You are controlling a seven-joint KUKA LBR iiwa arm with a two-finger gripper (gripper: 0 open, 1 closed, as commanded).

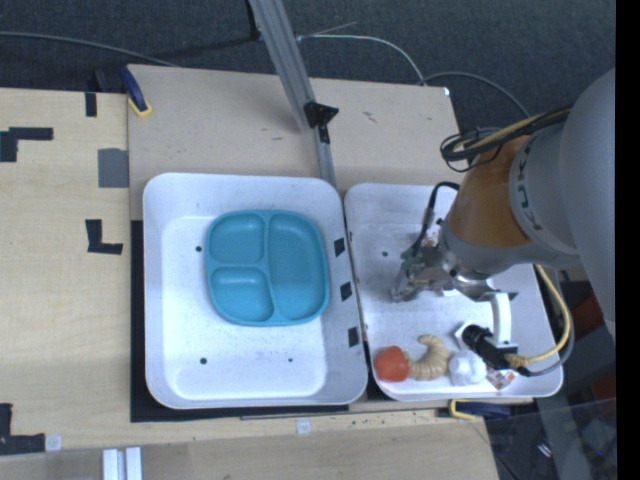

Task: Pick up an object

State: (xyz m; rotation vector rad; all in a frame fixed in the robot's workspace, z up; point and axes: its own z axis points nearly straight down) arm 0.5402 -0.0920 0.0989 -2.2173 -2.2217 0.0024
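- Camera view: the gripper (pixel 408 286) hung low over the right bin (pixel 385 213); whether it was spread or pressed together could not be told.
- A red object (pixel 392 364) and tan object (pixel 432 358) lay at the bin's near edge, unlifted; the pick seemingly remained undone.

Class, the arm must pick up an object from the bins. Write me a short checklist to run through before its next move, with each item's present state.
1. Objects available in the right bin: red object, tan object and white object lie along its near edge. Ok.
2. Tool over the right bin: ok.
3. Tool above an object: not ok; it sits over bare floor, apart from the three.
4. Tool already holding something: cannot tell.
5. Blue divided plate in the left bin, away from the arm: ok.
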